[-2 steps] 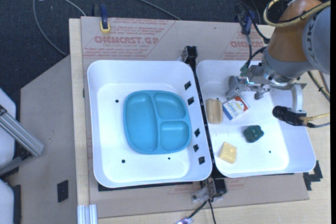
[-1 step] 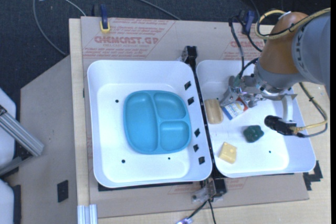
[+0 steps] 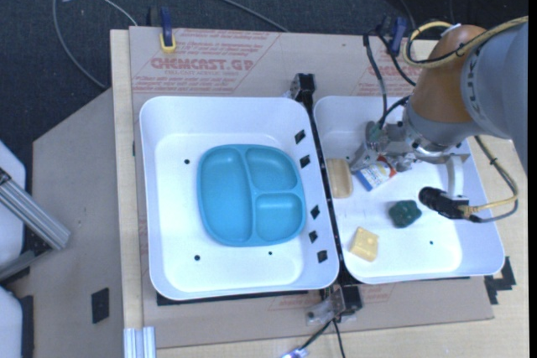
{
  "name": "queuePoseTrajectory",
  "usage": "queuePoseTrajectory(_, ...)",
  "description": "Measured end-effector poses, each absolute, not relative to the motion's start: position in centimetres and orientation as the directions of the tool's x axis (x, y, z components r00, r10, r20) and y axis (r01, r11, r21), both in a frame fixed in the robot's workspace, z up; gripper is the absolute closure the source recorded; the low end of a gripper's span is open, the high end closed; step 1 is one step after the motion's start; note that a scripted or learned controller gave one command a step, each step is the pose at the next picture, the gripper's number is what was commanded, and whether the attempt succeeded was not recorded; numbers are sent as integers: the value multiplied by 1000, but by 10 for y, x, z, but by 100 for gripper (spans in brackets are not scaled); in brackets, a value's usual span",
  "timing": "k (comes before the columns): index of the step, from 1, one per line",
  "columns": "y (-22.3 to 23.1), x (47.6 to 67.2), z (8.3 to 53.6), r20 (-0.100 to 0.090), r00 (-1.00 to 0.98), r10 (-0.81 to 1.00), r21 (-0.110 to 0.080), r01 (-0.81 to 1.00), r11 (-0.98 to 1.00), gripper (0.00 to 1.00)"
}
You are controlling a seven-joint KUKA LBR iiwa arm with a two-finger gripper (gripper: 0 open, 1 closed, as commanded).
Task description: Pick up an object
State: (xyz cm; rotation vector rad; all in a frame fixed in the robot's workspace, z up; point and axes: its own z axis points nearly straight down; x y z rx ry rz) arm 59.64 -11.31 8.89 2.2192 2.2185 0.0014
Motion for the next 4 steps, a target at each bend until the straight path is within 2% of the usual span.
queuePoseTrajectory(1, -110, 600, 103, 2, -2, 1000, 14, 1000, 2, 100)
queuePoseTrajectory(2, -114, 612, 156, -1, -1, 1000, 7, 1000, 1, 100)
queuePoseTrajectory(4, -123, 610, 256, -1, -1, 1000, 7, 1000, 1, 100)
